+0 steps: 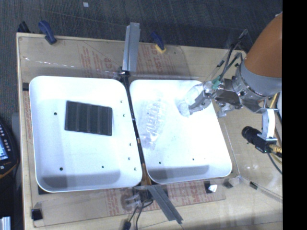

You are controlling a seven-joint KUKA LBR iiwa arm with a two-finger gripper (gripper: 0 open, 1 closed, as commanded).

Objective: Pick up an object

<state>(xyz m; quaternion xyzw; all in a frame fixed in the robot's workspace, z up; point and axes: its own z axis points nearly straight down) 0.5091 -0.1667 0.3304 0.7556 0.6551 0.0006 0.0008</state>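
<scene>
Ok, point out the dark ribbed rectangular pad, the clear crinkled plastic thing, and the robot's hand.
Dark ribbed rectangular pad (88, 118), camera view, its middle.
Clear crinkled plastic thing (152, 121), camera view, its middle, in the right bin.
Hand (188, 106), camera view, between the fingertips.

The grey arm (261, 75) enters from the right, its orange band high at the edge; the wrist angles down and leftward; the gripper (195, 105) hangs low, fingers closed on something clear.
</scene>
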